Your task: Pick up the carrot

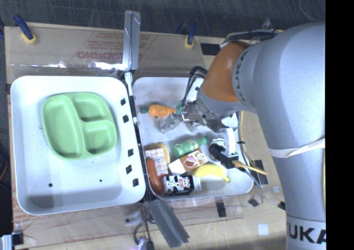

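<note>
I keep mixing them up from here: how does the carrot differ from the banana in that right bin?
The carrot is orange with a green tip; the banana is yellow. The carrot lies near the bin's far end, beside the gripper; the banana lies at the near end among packets. The carrot looks straight, the banana curved. Both lie flat in the right bin.

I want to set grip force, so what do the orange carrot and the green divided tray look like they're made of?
Orange carrot: probably moulded plastic toy; uniform colour, smooth surface. Green divided tray: likely matte plastic; even pale green, soft rounded compartment edges, no glare.
</note>
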Action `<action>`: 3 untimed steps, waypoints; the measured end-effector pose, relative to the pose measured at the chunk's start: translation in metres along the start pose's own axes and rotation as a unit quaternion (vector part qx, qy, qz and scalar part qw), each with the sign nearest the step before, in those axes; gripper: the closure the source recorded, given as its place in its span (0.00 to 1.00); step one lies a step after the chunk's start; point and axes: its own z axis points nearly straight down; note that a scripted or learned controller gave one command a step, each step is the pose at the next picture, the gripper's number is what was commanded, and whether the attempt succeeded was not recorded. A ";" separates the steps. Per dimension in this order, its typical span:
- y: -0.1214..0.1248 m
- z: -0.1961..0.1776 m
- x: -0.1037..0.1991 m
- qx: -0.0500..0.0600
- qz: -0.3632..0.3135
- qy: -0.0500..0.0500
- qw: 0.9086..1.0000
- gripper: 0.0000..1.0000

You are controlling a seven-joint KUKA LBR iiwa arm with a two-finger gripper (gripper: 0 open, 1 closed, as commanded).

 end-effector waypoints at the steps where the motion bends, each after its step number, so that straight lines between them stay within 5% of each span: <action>1: 0.058 -0.001 0.039 -0.002 0.126 0.000 0.992 0.00; 2: 0.059 -0.011 0.041 -0.001 0.121 0.000 0.993 1.00; 3: 0.075 -0.102 0.095 -0.002 0.152 0.000 0.988 1.00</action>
